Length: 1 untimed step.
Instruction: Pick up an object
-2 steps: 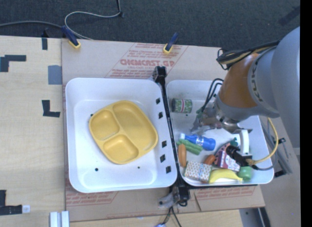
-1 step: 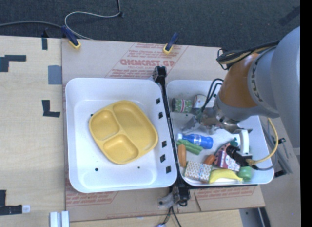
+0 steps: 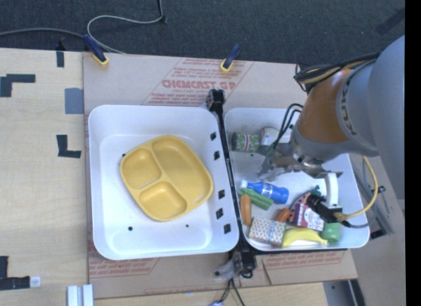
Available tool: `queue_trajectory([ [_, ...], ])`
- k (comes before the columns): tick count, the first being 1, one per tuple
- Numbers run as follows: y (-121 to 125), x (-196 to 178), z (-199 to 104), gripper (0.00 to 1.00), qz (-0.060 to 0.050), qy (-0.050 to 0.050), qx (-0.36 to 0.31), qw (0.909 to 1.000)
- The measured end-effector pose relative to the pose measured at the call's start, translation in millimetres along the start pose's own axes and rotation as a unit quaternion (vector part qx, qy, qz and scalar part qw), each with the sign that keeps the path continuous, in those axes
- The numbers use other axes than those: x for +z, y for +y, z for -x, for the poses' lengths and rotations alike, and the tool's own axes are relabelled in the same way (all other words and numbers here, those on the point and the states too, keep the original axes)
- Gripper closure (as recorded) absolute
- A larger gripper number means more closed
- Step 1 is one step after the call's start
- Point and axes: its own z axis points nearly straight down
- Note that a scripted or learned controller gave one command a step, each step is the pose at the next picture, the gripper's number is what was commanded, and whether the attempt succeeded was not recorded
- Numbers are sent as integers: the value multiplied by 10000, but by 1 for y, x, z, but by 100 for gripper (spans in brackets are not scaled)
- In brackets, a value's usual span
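gripper (image 3: 272, 164) hangs low in the right bin (image 3: 352, 166) by the blue bottle (image 3: 268, 191), prob to grab it; can't tell its grip.

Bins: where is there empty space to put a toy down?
The left bin has bare white floor all around the yellow divided plate, widest along its near edge and its far-right corner. The right bin is crowded: blue bottle, carrot, banana and patterned box fill its near half, and the arm covers the rest.
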Motion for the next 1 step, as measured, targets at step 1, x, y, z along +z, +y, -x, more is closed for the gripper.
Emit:
queue_trajectory([
  [1,0,0,0,0,1,0,1,10000],
])
